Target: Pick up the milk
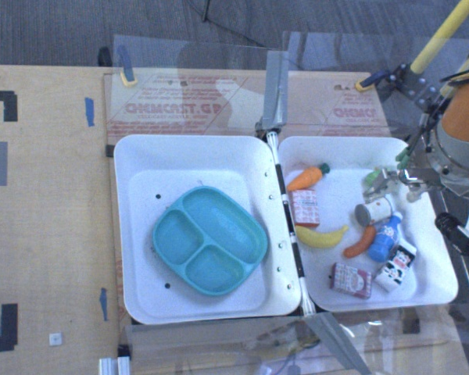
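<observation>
One fixed cam, mounted above the tabletop [47, 233], looking down at a slant — not straight overhead. Far edge of the scene sits at top of frame, w/ grey floor beyond; near edge at bottom. Distance is moderate: both white bins fit in full, left bin [133, 162] roughly centre frame, right bin [445, 287] toward the right edge. The arm [457, 123] enters from frame right, cropped by the border — only its wrist end is inside the view.

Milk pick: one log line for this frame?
gripper: over right bin back edge | milk: lying in right bin's front corner, untouched | blue bottle: beside milk | grasp: not yet
</observation>
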You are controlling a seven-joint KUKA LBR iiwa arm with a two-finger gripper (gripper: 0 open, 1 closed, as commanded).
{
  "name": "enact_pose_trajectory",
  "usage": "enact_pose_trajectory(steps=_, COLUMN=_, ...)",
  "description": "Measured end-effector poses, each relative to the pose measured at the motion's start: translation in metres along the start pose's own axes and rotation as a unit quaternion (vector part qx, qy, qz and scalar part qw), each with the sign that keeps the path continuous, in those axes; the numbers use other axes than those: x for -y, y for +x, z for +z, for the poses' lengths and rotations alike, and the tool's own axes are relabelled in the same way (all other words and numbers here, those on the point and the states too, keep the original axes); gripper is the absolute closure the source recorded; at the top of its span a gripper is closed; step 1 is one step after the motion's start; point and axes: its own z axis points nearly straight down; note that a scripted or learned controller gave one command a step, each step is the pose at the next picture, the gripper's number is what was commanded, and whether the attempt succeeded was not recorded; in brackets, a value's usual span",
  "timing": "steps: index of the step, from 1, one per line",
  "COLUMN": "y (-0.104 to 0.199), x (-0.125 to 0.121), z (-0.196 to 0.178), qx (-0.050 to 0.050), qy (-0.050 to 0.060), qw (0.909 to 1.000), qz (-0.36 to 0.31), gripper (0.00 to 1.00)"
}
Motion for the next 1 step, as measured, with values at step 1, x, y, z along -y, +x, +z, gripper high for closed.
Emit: enact_pose_trajectory(steps=1, y=-0.0206, x=0.0468, z=0.0342, qx=0.0, qy=0.0, qw=0.9963, qz=-0.086, gripper=0.0)
